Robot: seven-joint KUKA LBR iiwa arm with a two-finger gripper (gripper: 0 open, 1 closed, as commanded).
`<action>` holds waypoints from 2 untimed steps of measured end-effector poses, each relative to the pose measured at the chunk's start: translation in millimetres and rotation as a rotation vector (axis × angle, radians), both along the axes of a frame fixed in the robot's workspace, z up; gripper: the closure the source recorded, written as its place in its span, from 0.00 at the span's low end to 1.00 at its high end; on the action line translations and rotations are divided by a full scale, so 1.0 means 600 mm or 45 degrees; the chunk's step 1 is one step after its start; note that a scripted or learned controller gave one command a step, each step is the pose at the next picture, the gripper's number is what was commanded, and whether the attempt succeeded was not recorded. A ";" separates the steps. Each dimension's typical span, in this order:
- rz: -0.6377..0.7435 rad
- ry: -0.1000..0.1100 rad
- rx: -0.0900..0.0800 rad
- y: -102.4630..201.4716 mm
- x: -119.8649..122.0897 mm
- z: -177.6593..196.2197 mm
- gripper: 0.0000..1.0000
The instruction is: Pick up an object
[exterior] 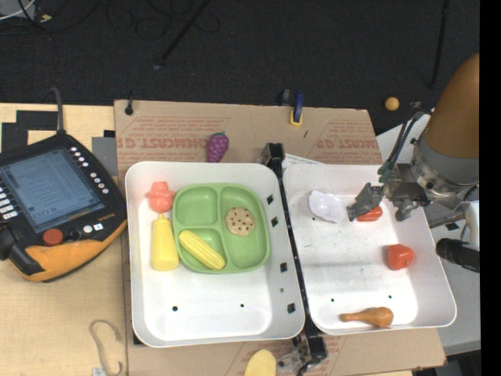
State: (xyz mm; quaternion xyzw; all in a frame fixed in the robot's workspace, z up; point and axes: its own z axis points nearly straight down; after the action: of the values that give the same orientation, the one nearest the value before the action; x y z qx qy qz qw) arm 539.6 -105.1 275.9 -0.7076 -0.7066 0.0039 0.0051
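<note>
My gripper point(385, 205) hangs over the upper right part of the right bin point(438, 304), and its two dark fingers stand apart, so it is open. A small red-orange piece point(372, 215) lies just under the left finger point(362, 203), partly hidden by it; nothing sits clearly between the fingers. A white crumpled object point(325, 206) lies to the gripper's left. A red block point(399, 257) rests lower right of the gripper. A brown drumstick point(366, 316) lies by the bin's front edge.
The left bin point(196, 312) holds a green divided plate point(258, 249) with a cookie point(239, 221) and corn point(202, 249), plus a yellow bottle point(163, 243) and a pink toy point(160, 197). Purple grapes point(217, 146) lie behind it. A teach pendant point(55, 202) sits far left.
</note>
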 end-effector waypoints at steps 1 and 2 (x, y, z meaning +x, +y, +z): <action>0.003 -0.015 -0.002 0.000 0.003 0.010 0.00; 0.003 -0.007 0.000 -0.003 0.002 -0.064 0.00</action>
State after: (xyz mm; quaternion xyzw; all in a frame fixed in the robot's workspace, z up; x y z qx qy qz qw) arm 540.9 -106.9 237.6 -0.7068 -0.7074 0.0021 0.0030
